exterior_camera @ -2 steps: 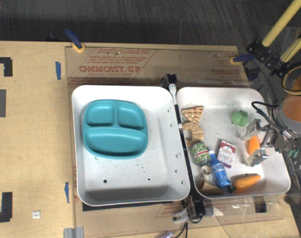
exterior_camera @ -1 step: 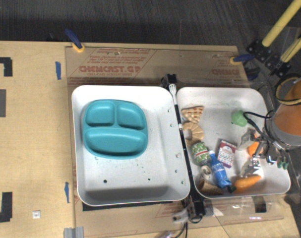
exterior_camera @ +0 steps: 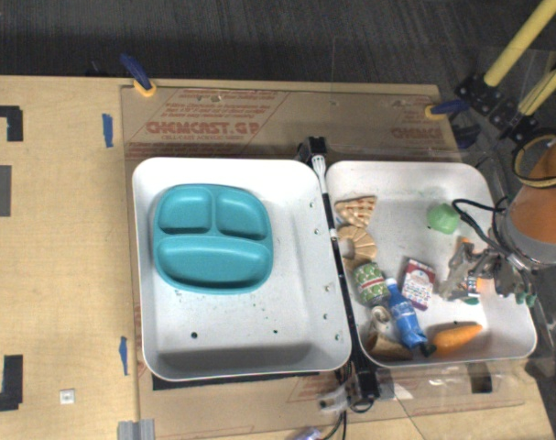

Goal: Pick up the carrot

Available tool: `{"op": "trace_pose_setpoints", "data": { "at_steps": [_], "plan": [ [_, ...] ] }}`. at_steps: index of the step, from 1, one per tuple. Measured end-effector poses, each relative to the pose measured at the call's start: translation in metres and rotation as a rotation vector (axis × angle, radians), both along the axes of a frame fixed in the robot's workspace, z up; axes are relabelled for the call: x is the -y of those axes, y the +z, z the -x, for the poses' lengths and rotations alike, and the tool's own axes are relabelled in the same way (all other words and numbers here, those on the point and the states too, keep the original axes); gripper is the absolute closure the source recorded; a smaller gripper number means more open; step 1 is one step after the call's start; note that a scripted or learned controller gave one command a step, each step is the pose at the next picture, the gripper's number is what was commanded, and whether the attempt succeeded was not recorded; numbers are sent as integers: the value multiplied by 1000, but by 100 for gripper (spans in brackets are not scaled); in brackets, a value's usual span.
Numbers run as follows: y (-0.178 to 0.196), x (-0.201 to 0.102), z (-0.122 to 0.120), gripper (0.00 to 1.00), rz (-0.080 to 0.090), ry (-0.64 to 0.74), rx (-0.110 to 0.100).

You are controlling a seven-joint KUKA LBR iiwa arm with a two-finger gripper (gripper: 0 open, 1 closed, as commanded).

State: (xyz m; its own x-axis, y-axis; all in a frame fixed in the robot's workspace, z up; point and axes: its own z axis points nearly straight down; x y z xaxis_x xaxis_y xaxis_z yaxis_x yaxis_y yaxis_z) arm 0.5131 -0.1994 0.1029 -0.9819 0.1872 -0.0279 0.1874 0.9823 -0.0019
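Orange carrot (exterior_camera: 457, 336) lies flat near the front edge of the right bin (exterior_camera: 401, 177), long axis running roughly left to right, tilted slightly. Its left end sits just beside the blue bottle (exterior_camera: 405, 319), which lies slanted with its cap toward the rear-left. Nothing rests on top of the carrot.

Gripper (exterior_camera: 464, 279) is low over the right bin, above and behind the carrot, apart from it. The fingers (exterior_camera: 456, 273) point down toward the bin floor; nothing is seen between them. How far they are spread cannot be told from here, since the metal parts blur together. Arm enters from the right, orange band (exterior_camera: 538, 214) at the bin's right rim, black cable looping past the green ball (exterior_camera: 443, 217).

Other contents of the right bin: waffle-patterned piece (exterior_camera: 356, 211) at the rear-left, tan item (exterior_camera: 357, 243) just in front of it, green speckled item (exterior_camera: 368, 281) beside the divider, small red-and-white packet (exterior_camera: 417, 282) between the bottle and the gripper. A small brown and white item sits at the front-left corner, too unclear to name.

Left bin (exterior_camera: 168, 337) holds a teal divided plate (exterior_camera: 213, 236), three compartments, set toward the rear. Both bins rest on a tan board surface (exterior_camera: 58, 291) marked with black tape.
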Motion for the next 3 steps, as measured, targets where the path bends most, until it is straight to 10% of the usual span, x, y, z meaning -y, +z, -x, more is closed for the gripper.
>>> {"op": "trace_pose_setpoints", "data": {
  "at_steps": [1, 2, 3],
  "plan": [
    [-1, 0, 0, 0, -1, 0, -2],
    [11, 0, -2, 100, 2, 1, 7],
    [10, 0, -2, 0, 1, 0, 6]
  ]
}}
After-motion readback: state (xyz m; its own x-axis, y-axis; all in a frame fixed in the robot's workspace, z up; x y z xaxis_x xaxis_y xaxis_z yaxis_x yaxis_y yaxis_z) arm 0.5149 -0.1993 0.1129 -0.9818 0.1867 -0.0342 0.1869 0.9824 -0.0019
